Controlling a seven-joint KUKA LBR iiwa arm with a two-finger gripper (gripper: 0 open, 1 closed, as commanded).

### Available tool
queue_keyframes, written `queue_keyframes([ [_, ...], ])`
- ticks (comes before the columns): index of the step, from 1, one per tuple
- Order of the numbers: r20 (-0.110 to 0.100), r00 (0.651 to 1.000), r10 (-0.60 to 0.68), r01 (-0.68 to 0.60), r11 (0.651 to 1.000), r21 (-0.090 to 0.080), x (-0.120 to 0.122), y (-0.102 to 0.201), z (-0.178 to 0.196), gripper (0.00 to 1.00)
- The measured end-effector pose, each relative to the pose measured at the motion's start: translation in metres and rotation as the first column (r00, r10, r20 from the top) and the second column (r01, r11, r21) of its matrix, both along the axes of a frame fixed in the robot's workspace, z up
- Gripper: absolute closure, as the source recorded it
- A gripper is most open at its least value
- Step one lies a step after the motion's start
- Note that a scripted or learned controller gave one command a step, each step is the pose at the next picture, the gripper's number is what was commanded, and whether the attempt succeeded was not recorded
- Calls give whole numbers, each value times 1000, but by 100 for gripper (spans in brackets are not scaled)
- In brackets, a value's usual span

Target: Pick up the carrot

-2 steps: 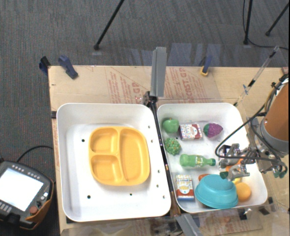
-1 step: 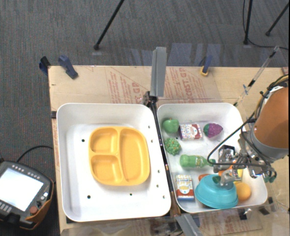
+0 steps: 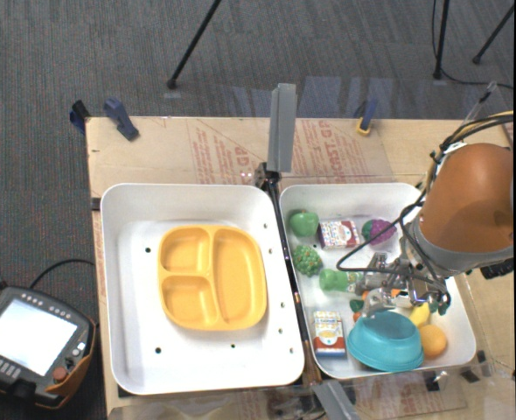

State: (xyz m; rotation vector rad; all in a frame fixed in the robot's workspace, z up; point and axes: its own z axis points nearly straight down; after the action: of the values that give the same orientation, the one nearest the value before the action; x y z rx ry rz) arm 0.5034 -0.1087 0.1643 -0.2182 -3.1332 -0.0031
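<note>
The end effector (image 3: 396, 289) hung low in the right bin (image 3: 464, 318). I could not tell its grip. The carrot (image 3: 361, 304), at its 8 o'clock, was not lifted yet.

Two white bins side by side on the bench. Left bin (image 3: 122, 234): a yellow divided plate (image 3: 212, 276) lying flat near its middle. Right bin (image 3: 398, 191): crowded. Gripper (image 3: 382, 297) down among the things, orange band (image 3: 470, 201) above it. Teal bowl (image 3: 386, 340) at the front, small box (image 3: 329, 332) just left of it, orange ball (image 3: 433, 341) at its right. Green pieces (image 3: 307, 259) and a purple one (image 3: 379, 230) toward the back. Tablet (image 3: 31, 339) on the floor, lower left
</note>
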Motion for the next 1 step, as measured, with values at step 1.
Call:
queue_keyframes([
  [1,8,987,162,-162,987,-4,34,-26,98,100],
])
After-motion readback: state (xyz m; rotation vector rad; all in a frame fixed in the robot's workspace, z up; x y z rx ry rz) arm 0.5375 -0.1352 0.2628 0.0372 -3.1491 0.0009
